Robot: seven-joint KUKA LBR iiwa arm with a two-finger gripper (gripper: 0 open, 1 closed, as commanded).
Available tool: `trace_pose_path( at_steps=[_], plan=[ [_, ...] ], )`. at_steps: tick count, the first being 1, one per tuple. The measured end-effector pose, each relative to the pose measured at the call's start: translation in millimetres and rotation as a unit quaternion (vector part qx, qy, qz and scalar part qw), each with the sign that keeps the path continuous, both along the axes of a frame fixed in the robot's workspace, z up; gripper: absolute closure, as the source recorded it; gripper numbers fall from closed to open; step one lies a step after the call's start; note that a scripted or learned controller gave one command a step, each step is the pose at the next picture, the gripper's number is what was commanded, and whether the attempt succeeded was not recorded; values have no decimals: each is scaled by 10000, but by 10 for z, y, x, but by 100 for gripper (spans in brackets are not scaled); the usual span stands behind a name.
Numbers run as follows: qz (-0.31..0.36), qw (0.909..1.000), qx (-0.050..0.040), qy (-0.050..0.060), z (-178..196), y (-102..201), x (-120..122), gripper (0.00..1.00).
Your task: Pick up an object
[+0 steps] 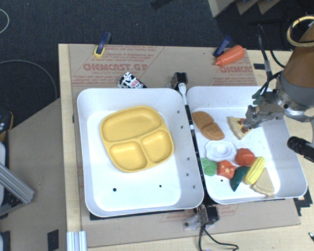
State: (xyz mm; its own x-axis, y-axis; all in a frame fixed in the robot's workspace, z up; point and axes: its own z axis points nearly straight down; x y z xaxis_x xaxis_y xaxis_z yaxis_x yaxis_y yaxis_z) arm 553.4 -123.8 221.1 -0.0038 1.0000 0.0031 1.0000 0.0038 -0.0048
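Observation:
My gripper [249, 121] hangs over the back part of the right bin [282, 140], right at a pizza-slice toy [235, 126] that lies under its tips. Closer to the front of that bin lie a brown bread piece [208, 125], a white fried egg [220, 151], a red tomato [245, 156], a yellow corn cob [255, 170], a red and green pepper [227, 169], a green piece [209, 167] and a tan wedge [265, 185]. The fingers are too small and dark to read.
The left bin [94, 140] holds a yellow divided plate [136, 137]. On the bench behind the bins lie an orange carrot toy [230, 56], a black-and-white toy [131, 81] and a blue and yellow clamp [101, 45]. A black clip [179, 79] sits between the bins.

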Motion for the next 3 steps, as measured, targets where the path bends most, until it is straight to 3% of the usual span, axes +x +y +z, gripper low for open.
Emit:
trace_pose_path(
  at_steps=[1,3],
  plan=[
    [4,10000,2,-3,-6,518,-307,100],
    [-19,10000,-9,-14,126,508,-436,100]
  ],
)
